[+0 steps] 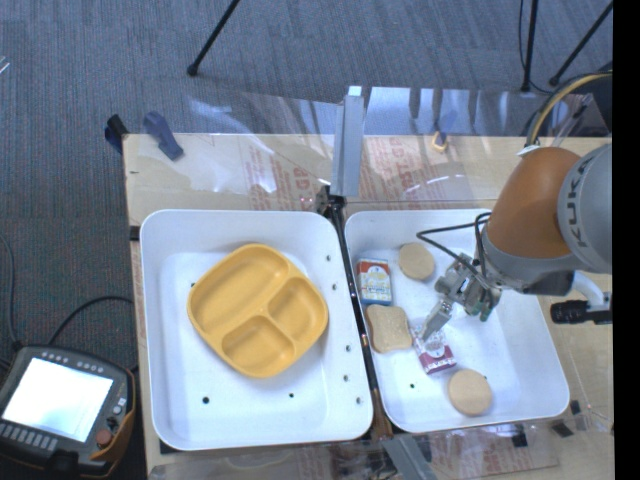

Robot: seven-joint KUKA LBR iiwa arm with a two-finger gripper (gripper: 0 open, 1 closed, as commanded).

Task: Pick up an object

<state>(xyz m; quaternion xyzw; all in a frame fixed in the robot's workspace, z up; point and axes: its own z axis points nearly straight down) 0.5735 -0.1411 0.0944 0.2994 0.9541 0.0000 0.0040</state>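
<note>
Red packet (436, 356): lain flat in right bin (520, 230), long axis near vertical in view, just right of bread slice (388, 328) | gripper (437, 325): poised over packet's upper end, finger opening cannot be told, nothing seen held | right bin also holds small carton (375, 280), two round biscuits (416, 261) (469, 391); room left along right wall | left bin (170, 238): yellow compartment tray (258, 309)

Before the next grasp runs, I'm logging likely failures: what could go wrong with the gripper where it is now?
1. The gripper is low over the red packet, right beside the bread slice; closing could nudge or pinch the bread too.
2. The packet lies flat on the right bin floor, so the fingers may slide over it and come up with nothing.
3. The round cookie sits close below; a dragged packet could push it.
</note>
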